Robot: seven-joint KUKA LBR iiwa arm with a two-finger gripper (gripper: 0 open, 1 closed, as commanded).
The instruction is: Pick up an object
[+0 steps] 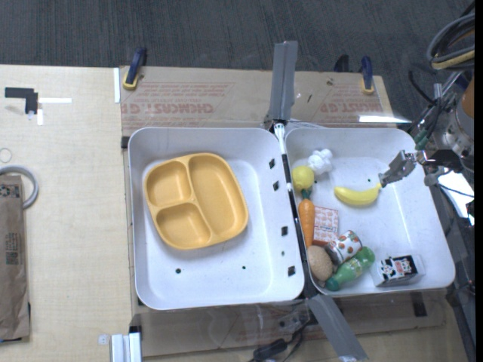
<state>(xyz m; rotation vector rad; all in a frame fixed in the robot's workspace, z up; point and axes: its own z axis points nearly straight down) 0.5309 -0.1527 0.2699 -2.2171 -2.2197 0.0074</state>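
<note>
Jaws just beside banana

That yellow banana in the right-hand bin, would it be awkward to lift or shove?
The banana looks like smooth, glossy toy plastic, so probably light, stiff and a bit slippery. Its curved body would likely pivot or rock if pushed. It lies apart from the other items, so the pincer has room.

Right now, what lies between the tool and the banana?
Nothing: in the camera view, bare white bin floor separates the tool from the banana, whose right tip points toward it.
</note>
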